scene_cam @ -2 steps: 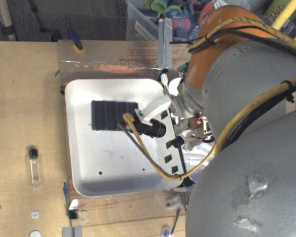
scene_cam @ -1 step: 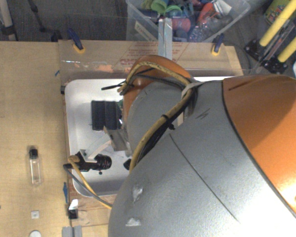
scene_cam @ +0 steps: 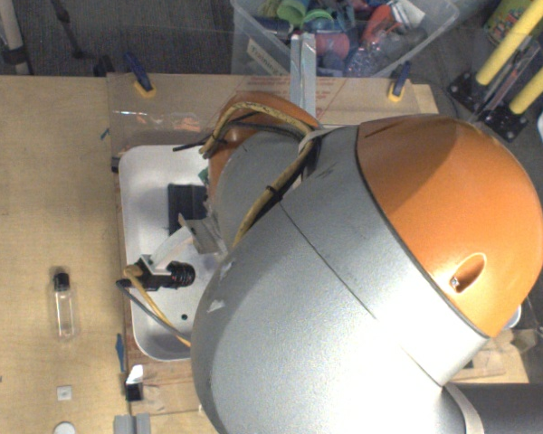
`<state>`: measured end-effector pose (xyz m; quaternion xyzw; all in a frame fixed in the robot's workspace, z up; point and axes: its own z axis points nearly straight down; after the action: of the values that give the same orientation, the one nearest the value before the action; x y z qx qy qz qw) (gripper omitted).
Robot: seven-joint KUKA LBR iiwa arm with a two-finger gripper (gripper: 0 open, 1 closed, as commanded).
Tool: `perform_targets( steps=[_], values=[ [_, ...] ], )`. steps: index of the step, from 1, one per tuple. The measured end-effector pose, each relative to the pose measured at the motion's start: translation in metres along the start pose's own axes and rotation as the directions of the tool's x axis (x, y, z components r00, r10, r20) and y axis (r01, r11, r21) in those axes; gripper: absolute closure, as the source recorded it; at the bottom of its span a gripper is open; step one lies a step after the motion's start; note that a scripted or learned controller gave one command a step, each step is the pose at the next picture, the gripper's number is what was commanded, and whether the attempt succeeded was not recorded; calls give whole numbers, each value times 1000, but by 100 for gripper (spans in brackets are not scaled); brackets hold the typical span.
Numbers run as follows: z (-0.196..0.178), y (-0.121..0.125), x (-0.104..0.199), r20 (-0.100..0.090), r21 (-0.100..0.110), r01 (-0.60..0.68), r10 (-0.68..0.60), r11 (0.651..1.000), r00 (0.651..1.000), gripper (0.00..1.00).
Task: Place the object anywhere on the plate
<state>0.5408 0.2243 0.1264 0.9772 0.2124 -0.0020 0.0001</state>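
Camera view: the arm [scene_cam: 362, 278] fills most of the frame, grey body with a big orange band, reaching in from the right over the white bin [scene_cam: 140, 174]. It blocks nearly all of the bin; one bin visible, with a strip of its left side and near-left corner showing. Cables [scene_cam: 253, 120] run along the arm's upper part.

Over the bin's left strip: a black block [scene_cam: 186, 202] of the wrist end, and nearer, a black cylinder part [scene_cam: 174, 277] with yellowish wires pointing left. Jaws: cannot tell whether they are spread or closed, the arm hides them. Cannot tell where the task object or the plate is; both hidden or not identifiable.

On the wooden surface [scene_cam: 36, 152] left of the bin: one small clear vial [scene_cam: 63, 304] with a dark cap, lying with its long axis running near-far, cap at the far end, well apart from the bin. One small white square [scene_cam: 64, 392] nearer than the vial.

Far side: two blue clamps [scene_cam: 141, 80] at the bin's far edge, one clear tub [scene_cam: 344, 16] full of mixed coloured toys, and yellow bars [scene_cam: 525, 30] far right.
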Motion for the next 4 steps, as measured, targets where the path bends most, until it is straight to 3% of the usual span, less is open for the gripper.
perform_targets(
  steps=[1, 2, 3, 4],
  values=[
    [37, -24, -53, -15, -3, -49, 49, 999, 999, 100],
    [36, 18, -72, -14, -3, 305, -305, 952, 952, 100],
    [-57, 127, -126, 0, -1, 632, -632, 775, 775, 100],
    [-148, 47, -90, -1, -1, 503, -503, 864, 864, 100]
  ],
)
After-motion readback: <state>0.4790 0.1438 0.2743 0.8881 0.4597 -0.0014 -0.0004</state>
